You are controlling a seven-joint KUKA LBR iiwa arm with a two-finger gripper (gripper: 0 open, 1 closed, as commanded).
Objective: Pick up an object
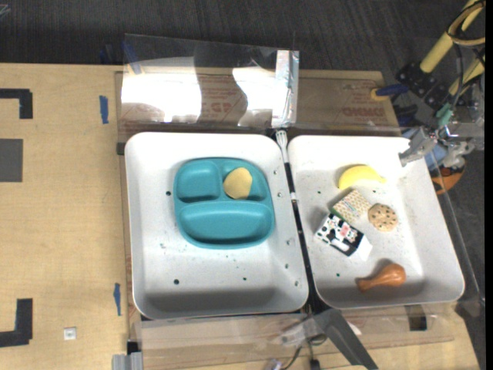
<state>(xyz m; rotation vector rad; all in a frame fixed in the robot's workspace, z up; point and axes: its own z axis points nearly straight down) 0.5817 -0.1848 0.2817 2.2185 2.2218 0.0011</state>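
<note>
Judging by the scene, the approach step is in hand: nothing is lifted yet. The gripper [451, 133] sits just past the right bin's [439, 206] far right rim; whether it is open or holding anything cannot be told. Nearest it, inward and toward the camera, lies a yellow lemon-like toy [359, 176], then a round cookie [382, 216], a waffle-patterned block [350, 204], a black-and-white patterned box [340, 234] and a drumstick toy [381, 277]. The next move calls for clearing that rim. Farthest, the left bin [146, 230] holds a teal divided plate [223, 203] with 1 yellow ball [237, 183].
</note>
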